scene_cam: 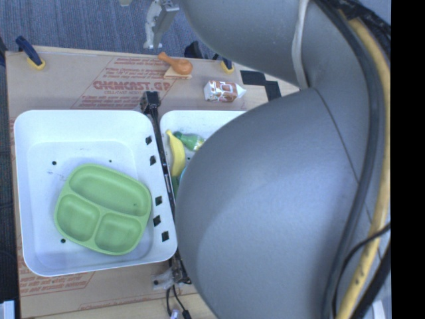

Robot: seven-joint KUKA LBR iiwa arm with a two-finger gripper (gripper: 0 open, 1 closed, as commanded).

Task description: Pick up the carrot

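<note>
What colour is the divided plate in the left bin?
Light green plate, seen in the camera view.

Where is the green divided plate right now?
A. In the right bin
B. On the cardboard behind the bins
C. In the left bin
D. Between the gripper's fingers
C: the green divided plate lies flat on the floor of the left bin, toward its front.

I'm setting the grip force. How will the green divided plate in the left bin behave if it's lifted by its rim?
The green plate looks like moulded plastic: probably stiff and light. Its glossy, rounded rim may slip. Gripped at one edge, it would likely tilt.
</note>
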